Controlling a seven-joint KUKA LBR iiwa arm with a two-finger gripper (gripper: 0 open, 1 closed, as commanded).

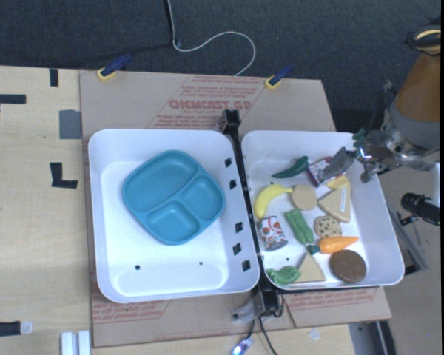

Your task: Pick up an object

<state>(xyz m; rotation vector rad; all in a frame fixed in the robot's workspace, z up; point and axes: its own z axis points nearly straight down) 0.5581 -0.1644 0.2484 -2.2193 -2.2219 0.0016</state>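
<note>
The right bin (388,220) holds several toy foods: a dark green pepper (290,168), a yellow banana (270,197), a round tan cookie (305,197), a cheese wedge (339,203), a chip cookie (327,225), a green pickle (300,226), an orange carrot (337,244), a brown patty (348,266) and a small red and white packet (272,233). My gripper (327,168) hangs low over the bin's upper right part, just right of the pepper and above the cheese wedge. Nothing is visibly held.
The left bin (107,198) carries a blue divided plate (174,196). A sandwich triangle (311,269) and a green leaf (283,276) lie at the right bin's front. The arm (418,117) reaches in from the right. A black divider (240,198) runs between the bins.
</note>
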